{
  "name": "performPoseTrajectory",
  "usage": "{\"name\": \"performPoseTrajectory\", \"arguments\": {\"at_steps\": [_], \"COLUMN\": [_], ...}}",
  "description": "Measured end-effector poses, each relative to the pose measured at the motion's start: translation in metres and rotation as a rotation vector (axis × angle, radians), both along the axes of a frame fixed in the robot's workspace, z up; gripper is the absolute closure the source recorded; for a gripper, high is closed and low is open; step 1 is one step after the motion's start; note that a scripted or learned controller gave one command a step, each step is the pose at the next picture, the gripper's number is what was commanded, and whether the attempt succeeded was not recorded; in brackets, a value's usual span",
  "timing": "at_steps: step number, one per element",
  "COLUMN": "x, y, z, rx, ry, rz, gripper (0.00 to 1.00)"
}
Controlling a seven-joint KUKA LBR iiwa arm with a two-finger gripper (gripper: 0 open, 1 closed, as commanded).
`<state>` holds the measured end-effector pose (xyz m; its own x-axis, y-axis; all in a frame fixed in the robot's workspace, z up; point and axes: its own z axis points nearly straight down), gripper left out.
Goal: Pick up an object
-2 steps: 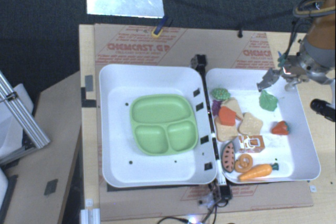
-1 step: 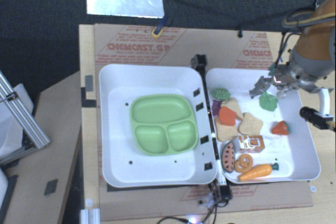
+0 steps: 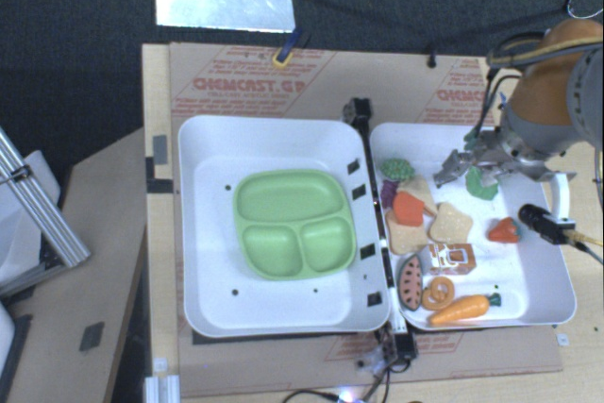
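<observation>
**A:** Camera view. Where does the gripper (image 3: 469, 167) stand relative to a candidate object?

**B:** The gripper sits over the upper part of the right bin (image 3: 557, 293), reached in from the right on the grey arm (image 3: 552, 113). The nearest item is a green piece (image 3: 483, 185), lying directly under or just beside the gripper's tip, toward the bin's far wall. Contact cannot be confirmed; the tooling overlaps it at this slant.

**A:** State of the gripper?

**B:** It cannot be told from this view. The metal parts at the wrist blur together, and nothing is visibly clamped in it.

**A:** Long axis of the green piece?

**B:** Not readable; it is partly covered, and appears compact rather than elongated.

**A:** Surrounding items?

**B:** A broccoli piece (image 3: 396, 170) lies to the left near the divider. An orange wedge (image 3: 408, 208) and a toast slice (image 3: 451, 224) lie nearer the camera, apart from the green piece. A red strawberry-like item (image 3: 503, 229) lies below it, near a black fitting (image 3: 540, 220). A carrot (image 3: 460, 308), a pretzel (image 3: 437, 292) and a watermelon slice (image 3: 410, 279) sit along the near wall, well apart.

**A:** Obstructions?

**B:** Probably only the bin's far wall, close behind the green piece. The left bin (image 3: 203, 203) holds a green divided plate (image 3: 293, 224) and plays no part.
</observation>
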<state>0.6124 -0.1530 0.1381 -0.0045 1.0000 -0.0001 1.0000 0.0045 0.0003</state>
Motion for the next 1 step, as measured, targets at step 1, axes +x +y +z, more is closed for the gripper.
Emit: {"name": "performPoseTrajectory", "arguments": {"at_steps": [1], "x": [0.0023], "y": [-0.0001], "z": [-0.0481], "rx": [0.000], "ry": [-0.005], "rz": [-0.003], "gripper": [0.00]}}
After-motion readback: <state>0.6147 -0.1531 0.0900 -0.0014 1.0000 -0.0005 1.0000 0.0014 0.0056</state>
